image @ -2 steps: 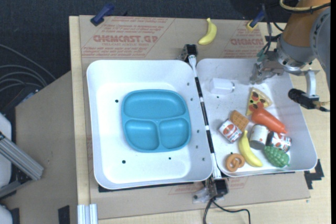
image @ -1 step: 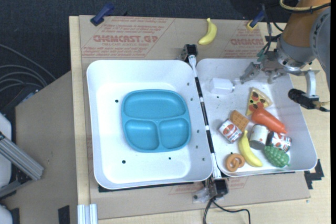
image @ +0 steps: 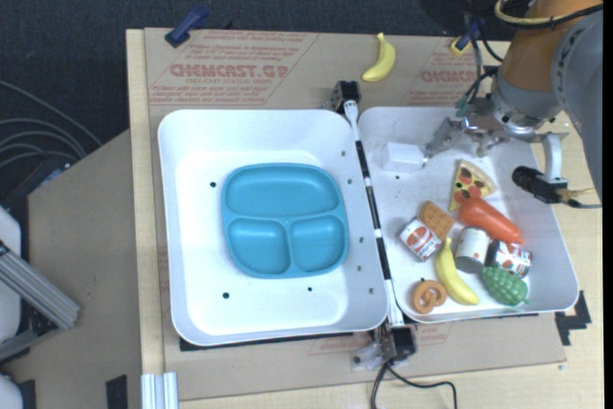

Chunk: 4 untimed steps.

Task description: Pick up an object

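Note:
The right bin (image: 551, 235) holds several toy foods: a pizza slice (image: 469, 177), an orange carrot (image: 490, 217), a brown cracker (image: 436, 217), a small can (image: 419, 239), a yellow banana (image: 455, 273), a green vegetable (image: 505, 285) and a pretzel (image: 428, 295). A white block (image: 404, 155) lies near the bin's back left corner. My gripper (image: 465, 141) hangs over the back of this bin, just right of the white block and above the pizza slice. It is open, with nothing between its fingers.
The left bin (image: 192, 158) holds a blue three-compartment plate (image: 284, 217). A second banana (image: 380, 60) lies on the cardboard behind the bins. A black clamp (image: 345, 96) sits at the back where the bins meet. The arm (image: 541, 43) rises at the right.

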Tool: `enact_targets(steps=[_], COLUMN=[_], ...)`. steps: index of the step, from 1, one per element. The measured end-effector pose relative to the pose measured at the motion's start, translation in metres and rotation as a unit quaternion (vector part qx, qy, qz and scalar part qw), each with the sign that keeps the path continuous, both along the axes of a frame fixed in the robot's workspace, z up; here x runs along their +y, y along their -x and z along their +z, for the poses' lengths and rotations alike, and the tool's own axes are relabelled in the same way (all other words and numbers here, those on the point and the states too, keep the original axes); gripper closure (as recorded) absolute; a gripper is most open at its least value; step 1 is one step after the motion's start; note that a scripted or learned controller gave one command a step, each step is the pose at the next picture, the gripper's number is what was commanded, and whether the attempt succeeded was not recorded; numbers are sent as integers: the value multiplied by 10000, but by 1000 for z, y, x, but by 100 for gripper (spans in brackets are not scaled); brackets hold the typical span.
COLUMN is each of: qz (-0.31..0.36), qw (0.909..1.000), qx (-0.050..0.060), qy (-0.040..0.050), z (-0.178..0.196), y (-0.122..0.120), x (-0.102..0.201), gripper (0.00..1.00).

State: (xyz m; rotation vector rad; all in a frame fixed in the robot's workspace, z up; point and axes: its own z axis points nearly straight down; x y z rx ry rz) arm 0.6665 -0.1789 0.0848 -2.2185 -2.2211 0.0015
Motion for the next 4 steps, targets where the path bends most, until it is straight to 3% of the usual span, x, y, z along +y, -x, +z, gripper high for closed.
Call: enact_targets(steps=[1, 2, 3, 4], qz=[2, 2, -5, -3], qw=[10000, 10000, 10000, 10000], qx=[-12, -10, -3, -17], qy=[5, 5, 4, 8], z=[11, 11, 0, 11], y=[-1, -1, 0, -1], x=[0, 0, -3, -3], gripper=[100, 0, 0, 100])
